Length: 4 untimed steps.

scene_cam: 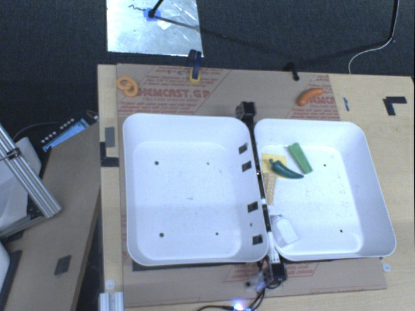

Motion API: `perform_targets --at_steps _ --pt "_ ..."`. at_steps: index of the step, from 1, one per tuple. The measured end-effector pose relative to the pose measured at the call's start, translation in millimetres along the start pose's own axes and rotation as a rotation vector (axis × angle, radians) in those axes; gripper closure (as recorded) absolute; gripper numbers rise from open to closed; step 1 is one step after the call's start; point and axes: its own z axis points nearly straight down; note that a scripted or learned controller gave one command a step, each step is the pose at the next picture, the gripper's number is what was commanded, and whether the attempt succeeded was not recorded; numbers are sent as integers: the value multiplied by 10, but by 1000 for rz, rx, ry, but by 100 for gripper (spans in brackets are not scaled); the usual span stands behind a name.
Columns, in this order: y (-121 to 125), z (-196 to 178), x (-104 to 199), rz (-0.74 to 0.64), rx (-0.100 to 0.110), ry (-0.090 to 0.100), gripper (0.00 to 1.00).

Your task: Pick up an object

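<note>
The claw's state cannot be told; a green block [299, 157] lies in the right bin [340, 203].

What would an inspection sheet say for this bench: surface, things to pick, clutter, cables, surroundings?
surface: brown board bearing left bin and right bin, side by side.
job's things: in the right bin, green block, teal curved piece and yellow flat piece; pale item in its near inner corner.
clutter: orange ring and orange sausage shape on the board behind the bins; yellow clamp at the back edge.
cables: black cable and white cable on the floor.
surroundings: dark carpet, silvery sheet, metal frame.
</note>
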Motion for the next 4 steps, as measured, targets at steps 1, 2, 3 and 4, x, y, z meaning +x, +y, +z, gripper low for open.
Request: perform_targets --at_steps 1,2,3,4 --pt "3 1456 587 -12 15 9 100" --pt "10 653 397 -6 -8 0 100" --pt "6 -58 264 -6 -9 0 100" --pt "-799 -24 17 -1 -1 2 100"
